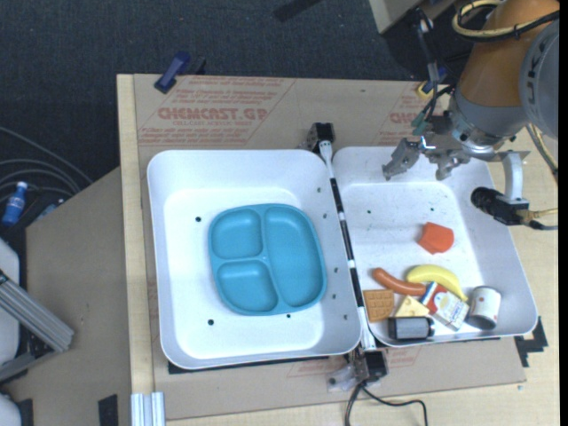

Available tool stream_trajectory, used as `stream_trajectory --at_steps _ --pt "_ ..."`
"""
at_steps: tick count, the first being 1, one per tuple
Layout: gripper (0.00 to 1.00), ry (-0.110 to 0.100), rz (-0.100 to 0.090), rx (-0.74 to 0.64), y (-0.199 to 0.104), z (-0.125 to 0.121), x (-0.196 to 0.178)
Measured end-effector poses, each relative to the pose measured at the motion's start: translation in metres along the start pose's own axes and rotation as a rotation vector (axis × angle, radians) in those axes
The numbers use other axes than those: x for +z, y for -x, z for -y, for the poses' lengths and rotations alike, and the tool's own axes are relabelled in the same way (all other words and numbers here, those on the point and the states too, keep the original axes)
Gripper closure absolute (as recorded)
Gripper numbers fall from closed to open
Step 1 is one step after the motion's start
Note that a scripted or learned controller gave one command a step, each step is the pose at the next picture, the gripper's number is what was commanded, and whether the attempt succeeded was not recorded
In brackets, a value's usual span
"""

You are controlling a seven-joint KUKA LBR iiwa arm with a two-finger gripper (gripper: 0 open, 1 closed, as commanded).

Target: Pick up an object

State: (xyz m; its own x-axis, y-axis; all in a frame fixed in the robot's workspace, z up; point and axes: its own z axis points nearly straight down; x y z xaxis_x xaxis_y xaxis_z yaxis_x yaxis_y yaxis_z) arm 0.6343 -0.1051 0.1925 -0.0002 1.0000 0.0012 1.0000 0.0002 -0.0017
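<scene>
One fixed camera looks down at a slant on both bins (pixel 177 238) from above the bench (pixel 222 105).

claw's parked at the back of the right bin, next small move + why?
Probably bring the claw toward the camera and down over the orange block: it lies alone on bare bin floor, while the banana and sausage crowd the near corner.

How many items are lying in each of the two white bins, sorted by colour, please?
Blue: 1, the divided plate in the left bin
Orange: 2, the block and the sausage
Yellow: 2, the banana and the wedge
Tan: 1, the cracker
Black: 1, the flat piece
White: 2, the can and the printed pack
Total: 9, with 8 in the right bin
</scene>
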Motion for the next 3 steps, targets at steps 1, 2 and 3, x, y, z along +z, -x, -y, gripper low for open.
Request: stream_trajectory --at_steps 1,2,3 --pt "0.0 0.001 0.002 0.001 0.039 0.041 0.108" --pt "0.0 0.003 0.002 -0.001 0.042 -0.033 0.107" --pt "1.0 0.005 0.003 -0.002 0.041 -0.033 0.097"
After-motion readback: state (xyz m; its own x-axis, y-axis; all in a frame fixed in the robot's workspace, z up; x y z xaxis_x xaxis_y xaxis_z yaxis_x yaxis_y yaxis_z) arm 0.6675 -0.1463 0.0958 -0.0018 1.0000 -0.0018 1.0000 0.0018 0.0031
